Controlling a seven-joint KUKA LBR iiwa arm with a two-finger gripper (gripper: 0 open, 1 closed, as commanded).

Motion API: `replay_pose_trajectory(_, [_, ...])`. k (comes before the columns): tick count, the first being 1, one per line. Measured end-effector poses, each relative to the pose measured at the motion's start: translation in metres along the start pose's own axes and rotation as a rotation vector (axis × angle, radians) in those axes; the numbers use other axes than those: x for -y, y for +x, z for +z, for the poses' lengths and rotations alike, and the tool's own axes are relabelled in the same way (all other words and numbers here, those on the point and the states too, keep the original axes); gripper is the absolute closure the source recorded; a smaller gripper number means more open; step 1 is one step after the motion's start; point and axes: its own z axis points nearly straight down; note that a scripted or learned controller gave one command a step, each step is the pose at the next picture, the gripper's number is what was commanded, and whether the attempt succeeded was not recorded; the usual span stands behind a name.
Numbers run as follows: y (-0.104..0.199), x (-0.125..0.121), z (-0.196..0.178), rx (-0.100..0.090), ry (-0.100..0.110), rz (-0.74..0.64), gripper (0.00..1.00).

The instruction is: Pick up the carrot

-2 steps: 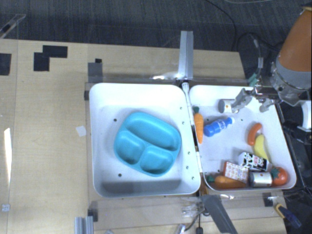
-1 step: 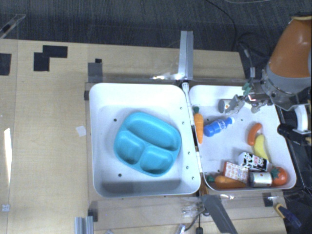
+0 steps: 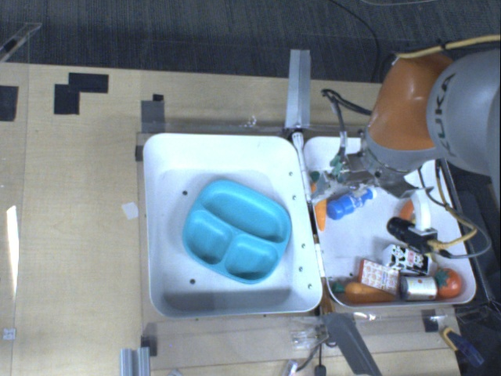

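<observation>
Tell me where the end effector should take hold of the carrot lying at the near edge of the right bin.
Probably across the carrot at its left half, coming straight down. It lies lengthwise along the right bin near wall, and a patterned box leans over its right part, so the left stretch looks more open.

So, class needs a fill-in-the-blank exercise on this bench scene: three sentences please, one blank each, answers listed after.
1. The blue divided plate lies in the ____ bin.
2. The carrot lies against the right bin's ____ wall.
3. The silver can lies beside a ____ tomato.

Missing words: left; near; red
</observation>
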Motion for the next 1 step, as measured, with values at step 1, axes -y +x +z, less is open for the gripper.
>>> replay_pose_trajectory(1, [-0.0646,0.013,0.093,0.002,-0.012,0.047,0.0])
